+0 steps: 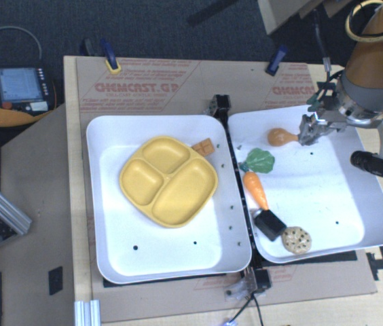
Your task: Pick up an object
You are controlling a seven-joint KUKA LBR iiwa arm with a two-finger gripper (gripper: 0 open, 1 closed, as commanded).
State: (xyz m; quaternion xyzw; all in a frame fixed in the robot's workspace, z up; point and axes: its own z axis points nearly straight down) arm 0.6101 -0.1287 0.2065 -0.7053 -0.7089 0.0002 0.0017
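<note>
Camera view looks down on the desk [76, 182] with two white bins side by side. In the right bin [354, 202], toward the upper right of the frame, the claw [308, 132] hangs low, just beside a small orange-tan toy [281, 137] that looks like a drumstick or a pear; whether the claw is released or clenched I cannot tell, and nothing is seen between its tips. Lower along that bin's left side lie a green leafy piece [257, 160], a carrot [255, 189], a black block [269, 224] and a speckled cookie [296, 239]. The left bin [110, 243] holds a yellow divided plate [169, 180] with a small brown block [204, 147] at its upper edge. The orange-tan toy is likely light, hard plastic, smooth and rounded, so it may squirt out; gripping across its thicker bulb seems safest.
</note>
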